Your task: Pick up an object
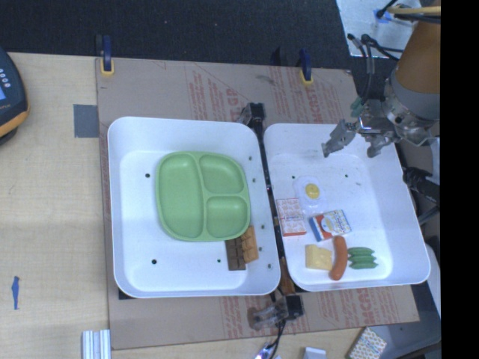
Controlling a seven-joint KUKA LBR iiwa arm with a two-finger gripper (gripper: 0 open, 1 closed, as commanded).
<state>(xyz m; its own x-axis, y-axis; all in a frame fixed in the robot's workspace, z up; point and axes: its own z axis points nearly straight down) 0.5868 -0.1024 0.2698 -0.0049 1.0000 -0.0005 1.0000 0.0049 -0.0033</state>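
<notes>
A light wooden bench (pixel 52 200) fills most of the view. A big brown sheet of cardboard (pixel 217 92) lies flat on it. Two blue clamps hold the far edge of the cardboard, one on the left (pixel 106 53) and one on the right (pixel 304 63). A small grey square of tape (pixel 85 120) sits on the wood at the left. Past the far edge of the bench there is dark carpet floor (pixel 187 13). The light is soft and even, with only faint shadows.
</notes>
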